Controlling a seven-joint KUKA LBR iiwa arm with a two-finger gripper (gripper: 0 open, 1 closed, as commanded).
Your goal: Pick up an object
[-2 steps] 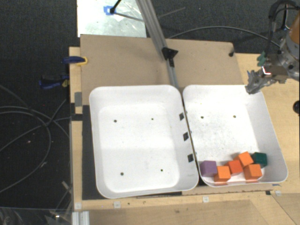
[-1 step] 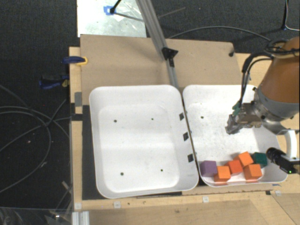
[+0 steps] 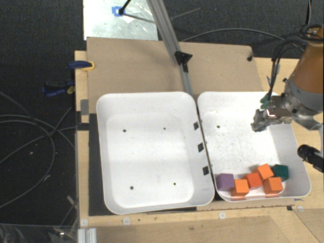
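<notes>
Brown worktop (image 3: 152, 65) is carrying two bins; gripper (image 3: 260, 123), grip state unclear, is hovering; below it, small rigid orange cube (image 3: 241, 187) looks light, graspable across flat sides.

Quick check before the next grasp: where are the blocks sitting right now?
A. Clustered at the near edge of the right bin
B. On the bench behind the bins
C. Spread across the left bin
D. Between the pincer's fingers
A. The purple block, orange blocks and green block bunch along the near wall of the right bin, while the pincer is farther back over that bin.
</notes>
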